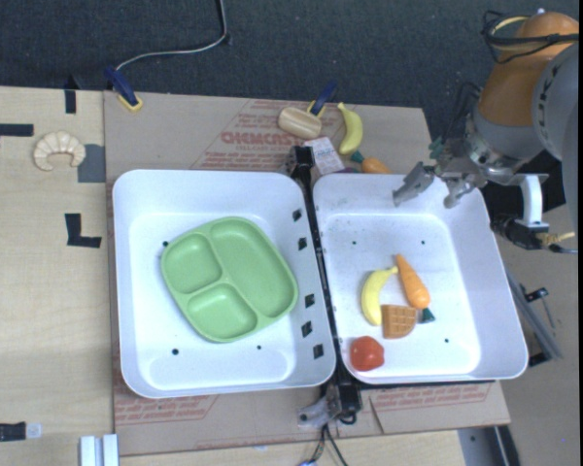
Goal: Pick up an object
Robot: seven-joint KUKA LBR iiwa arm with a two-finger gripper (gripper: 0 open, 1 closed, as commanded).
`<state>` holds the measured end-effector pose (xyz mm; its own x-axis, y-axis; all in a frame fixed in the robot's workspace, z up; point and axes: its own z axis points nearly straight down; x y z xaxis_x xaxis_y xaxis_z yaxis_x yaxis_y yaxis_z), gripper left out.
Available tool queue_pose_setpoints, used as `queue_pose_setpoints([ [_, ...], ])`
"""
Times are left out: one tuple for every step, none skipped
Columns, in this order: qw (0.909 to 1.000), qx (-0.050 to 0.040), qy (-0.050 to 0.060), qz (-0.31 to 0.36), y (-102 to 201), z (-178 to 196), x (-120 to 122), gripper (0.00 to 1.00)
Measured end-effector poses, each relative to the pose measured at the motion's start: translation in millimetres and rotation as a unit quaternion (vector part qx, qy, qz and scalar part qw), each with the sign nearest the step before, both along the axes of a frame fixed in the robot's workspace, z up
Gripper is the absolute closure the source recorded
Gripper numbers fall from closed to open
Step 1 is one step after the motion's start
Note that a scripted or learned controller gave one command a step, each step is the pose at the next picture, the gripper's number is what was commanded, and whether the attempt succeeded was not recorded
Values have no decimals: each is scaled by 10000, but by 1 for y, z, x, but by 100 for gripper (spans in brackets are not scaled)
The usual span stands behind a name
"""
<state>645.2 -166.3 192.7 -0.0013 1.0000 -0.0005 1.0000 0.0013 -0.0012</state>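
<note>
Over at the upper right the gripper hangs spread and holding nothing above the right bin's far rim, while banana, carrot, waffle and tomato lie lower in it

My arm is grey with an orange band above the wrist, and my gripper is grey metal. Both bins are white: the left bin carries a light green divided plate, and the right bin, dotted with dark specks, carries a yellow banana, an orange carrot, a tan waffle-patterned piece and a red tomato. Behind them lies brown cardboard with red lettering, another yellow banana and a beige bread roll. A pale tan croissant sits on the light wood bench.
</note>
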Motion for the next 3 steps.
queue_pose_setpoints([
  [10000, -1, -13, -2, -16, -106, -31, 0],
  [10000, -10, -30, -7, 2, -106, -81, 0],
  [10000, -21, -40, -8, 1, -96, -80, 100],
])
